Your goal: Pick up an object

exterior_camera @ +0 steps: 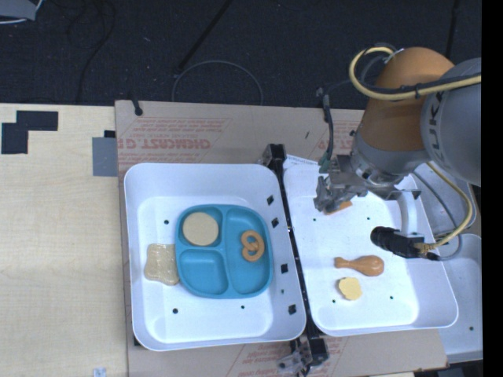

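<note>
Starting at the far left, the left bin point(145, 187) holds a pale, bread-like slice point(161, 264) lying flat, touching the left edge of a blue divided plate point(212, 277). On that plate a round tan biscuit point(200, 228) sits in the upper left compartment and a small pretzel point(251, 246) lies in the upper right one. Across the black divider is the right bin point(393, 309), where the action is. The gripper point(333, 201) is down low over the upper left part of this bin, close to the divider. A small orange piece point(343, 206) shows right at its tip, on its right side. From this slanted angle it could be held or merely lying on the floor beneath, and whether the jaws are open or closed cannot be told. Below the gripper and well apart from it, a little yellow chunk point(350, 289) lies on the bin floor. A brown drumstick point(361, 265) lies on its side just above the chunk, narrow end pointing left. Further right, the grey arm point(409, 108) with its orange band leans in over the bin's upper right corner.
</note>
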`<action>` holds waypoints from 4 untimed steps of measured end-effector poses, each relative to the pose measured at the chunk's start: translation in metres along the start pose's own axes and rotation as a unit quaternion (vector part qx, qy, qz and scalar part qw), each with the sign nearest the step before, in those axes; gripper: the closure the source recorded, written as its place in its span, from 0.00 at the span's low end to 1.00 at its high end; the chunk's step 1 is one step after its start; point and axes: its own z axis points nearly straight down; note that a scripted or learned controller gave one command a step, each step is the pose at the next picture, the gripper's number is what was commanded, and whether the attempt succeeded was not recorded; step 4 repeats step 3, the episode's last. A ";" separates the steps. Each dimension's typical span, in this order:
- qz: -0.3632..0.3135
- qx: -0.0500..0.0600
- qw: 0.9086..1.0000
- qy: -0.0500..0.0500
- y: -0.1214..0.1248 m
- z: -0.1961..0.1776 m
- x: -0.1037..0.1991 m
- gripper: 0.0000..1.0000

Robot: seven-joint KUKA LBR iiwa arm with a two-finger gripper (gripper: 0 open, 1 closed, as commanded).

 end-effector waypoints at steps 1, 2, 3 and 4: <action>0.000 0.000 1.000 0.000 -0.023 0.012 0.044 1.00; 0.000 0.000 1.000 0.000 -0.042 0.014 0.082 1.00; 0.000 0.000 1.000 -0.001 -0.068 0.001 0.124 1.00; 0.000 0.000 1.000 -0.001 -0.068 0.001 0.124 1.00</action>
